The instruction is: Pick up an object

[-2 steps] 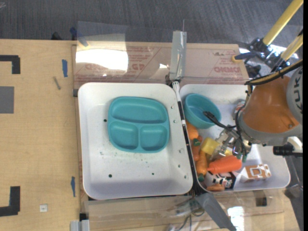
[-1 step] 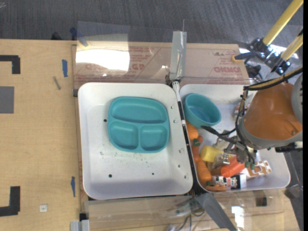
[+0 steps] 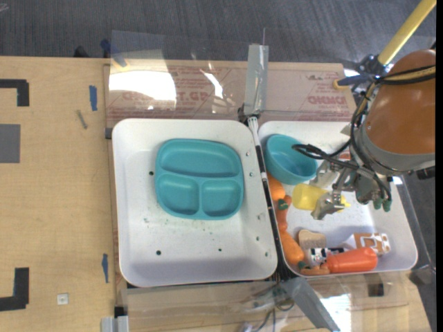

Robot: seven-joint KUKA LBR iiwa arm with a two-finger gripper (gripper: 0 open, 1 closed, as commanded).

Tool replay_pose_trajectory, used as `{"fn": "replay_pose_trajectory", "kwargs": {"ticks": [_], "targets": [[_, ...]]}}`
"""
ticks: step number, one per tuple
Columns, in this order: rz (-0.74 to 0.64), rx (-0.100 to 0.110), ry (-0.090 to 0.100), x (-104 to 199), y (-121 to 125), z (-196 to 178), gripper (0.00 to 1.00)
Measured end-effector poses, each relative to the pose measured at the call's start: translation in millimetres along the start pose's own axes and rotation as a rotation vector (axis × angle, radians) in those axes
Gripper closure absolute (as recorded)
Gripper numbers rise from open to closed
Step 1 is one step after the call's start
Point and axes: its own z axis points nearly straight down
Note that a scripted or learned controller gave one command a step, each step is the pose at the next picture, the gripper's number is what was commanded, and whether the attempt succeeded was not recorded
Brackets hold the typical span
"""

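Toys crowd the right bin (image 3: 405, 244), and the end effector (image 3: 333, 200) hangs low beside a yellow block (image 3: 306, 197) near the teal bowl (image 3: 287, 159). I cannot tell if it grips anything. Going straight down on the block and squeezing gently looks best.

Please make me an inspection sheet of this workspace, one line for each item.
Surface: bench with left bin and right bin side by side.
Job's things: teal bowl, yellow object, orange bottle, carrots, all in right bin.
Clutter: teal divided plate in left bin.
Grippers: gripper over right bin, beside the yellow object; no grasp confirmed.
Cables: black cables at the wrist.
Surroundings: grey floor.
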Motion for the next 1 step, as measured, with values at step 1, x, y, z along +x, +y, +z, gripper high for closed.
{"fn": "replay_pose_trajectory", "kwargs": {"ticks": [1], "targets": [[-0.167,-0.001,0.017,13.6,16.0,74.7,1.00]]}}
